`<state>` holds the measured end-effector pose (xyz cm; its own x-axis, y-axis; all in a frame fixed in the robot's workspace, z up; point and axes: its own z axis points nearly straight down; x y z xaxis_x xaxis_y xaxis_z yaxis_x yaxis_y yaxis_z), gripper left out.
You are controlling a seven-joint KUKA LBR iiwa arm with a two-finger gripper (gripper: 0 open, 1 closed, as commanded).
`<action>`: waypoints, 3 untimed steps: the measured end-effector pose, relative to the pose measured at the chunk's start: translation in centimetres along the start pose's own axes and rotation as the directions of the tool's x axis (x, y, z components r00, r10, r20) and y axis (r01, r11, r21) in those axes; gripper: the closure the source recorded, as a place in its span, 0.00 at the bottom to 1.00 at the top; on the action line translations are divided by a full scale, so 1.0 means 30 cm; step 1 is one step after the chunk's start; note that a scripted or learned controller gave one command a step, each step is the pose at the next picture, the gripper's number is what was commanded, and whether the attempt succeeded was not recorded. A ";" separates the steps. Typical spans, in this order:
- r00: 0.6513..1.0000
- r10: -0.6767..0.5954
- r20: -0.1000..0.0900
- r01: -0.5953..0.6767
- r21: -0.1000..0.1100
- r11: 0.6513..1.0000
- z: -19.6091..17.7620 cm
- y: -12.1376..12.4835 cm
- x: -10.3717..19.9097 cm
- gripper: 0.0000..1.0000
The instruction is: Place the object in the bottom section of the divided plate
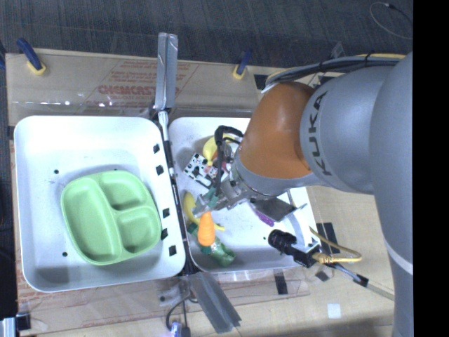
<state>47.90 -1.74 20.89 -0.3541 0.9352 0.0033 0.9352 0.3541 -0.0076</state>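
Observation:
A light green divided plate (111, 217) lies in the left bin (42, 146), with one large section on its left and two smaller ones on its right. My gripper (209, 203) hangs low in the right bin (184, 133), near that bin's left wall. Just below it lies an orange toy carrot (205, 230) with a green top (219, 253). A yellow piece (188, 207) sits right beside the gripper on its left. The wrist and the orange band hide the middle of the right bin.
The right bin also holds a yellow thing (209, 147) at the back, a black-and-white piece (196, 167) and a purple thing (265, 218) under the arm. A grey divider (168, 181) with black clips runs between the two bins.

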 end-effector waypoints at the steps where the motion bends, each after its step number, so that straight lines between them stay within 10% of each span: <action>1: 0.992 -0.123 0.003 0.123 -0.002 0.992 -0.202 0.200 0.307 1.00; 2: 0.991 -0.131 0.002 0.131 0.005 0.991 -0.225 0.205 0.310 1.00; 3: 0.982 -0.190 0.004 0.190 0.002 0.982 -0.029 0.208 0.579 1.00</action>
<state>47.59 16.70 21.78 -0.5254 0.8508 0.0009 0.8508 0.5254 -0.0084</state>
